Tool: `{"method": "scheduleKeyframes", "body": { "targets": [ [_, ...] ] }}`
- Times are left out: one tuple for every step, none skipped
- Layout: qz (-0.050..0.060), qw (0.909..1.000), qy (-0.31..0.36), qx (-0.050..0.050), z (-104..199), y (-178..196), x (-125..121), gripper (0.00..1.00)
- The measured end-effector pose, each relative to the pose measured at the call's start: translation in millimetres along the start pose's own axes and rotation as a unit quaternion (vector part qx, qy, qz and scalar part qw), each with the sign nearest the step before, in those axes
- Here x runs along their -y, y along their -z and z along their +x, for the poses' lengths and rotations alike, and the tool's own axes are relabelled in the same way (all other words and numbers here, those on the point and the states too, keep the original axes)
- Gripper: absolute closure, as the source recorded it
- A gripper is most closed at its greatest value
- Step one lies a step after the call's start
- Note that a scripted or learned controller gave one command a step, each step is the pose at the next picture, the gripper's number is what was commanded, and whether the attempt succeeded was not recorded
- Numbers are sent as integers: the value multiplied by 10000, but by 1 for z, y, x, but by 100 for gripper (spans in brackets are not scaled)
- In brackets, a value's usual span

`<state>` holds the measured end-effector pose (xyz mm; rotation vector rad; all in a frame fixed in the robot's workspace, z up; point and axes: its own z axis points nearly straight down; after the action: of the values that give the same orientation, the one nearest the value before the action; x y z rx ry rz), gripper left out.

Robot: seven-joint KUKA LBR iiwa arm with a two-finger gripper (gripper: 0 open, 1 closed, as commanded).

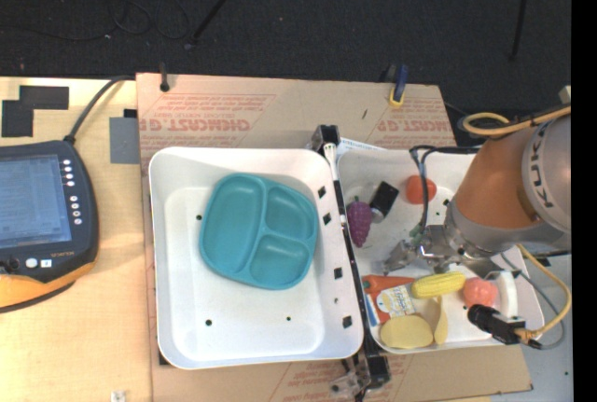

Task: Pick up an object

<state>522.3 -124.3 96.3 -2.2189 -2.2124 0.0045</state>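
My gripper (411, 252) is low in the middle of the right bin (438, 159), reaching in from the right under the grey wrist and orange band. A yellow corn cob (438, 284) lies just below it. Left of it and further back are a purple bunch of grapes (359, 218) and a small black block (383, 197). An orange-red ball (419, 189) sits behind the gripper near the bin's back. I see nothing held in the gripper.
At the right bin's front lie an orange and white packet (395, 299), a pale yellow round piece (408, 332) and a pink object (481, 291). The left bin (177, 298) holds a teal divided plate (259, 230). A tablet (42, 204) lies far left.
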Motion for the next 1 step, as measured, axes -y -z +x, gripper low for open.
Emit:
{"method": "scheduleKeyframes", "body": {
  "targets": [
    [-100, 9999, 36, 20, 39, 199, 4, 0]
  ]
}}
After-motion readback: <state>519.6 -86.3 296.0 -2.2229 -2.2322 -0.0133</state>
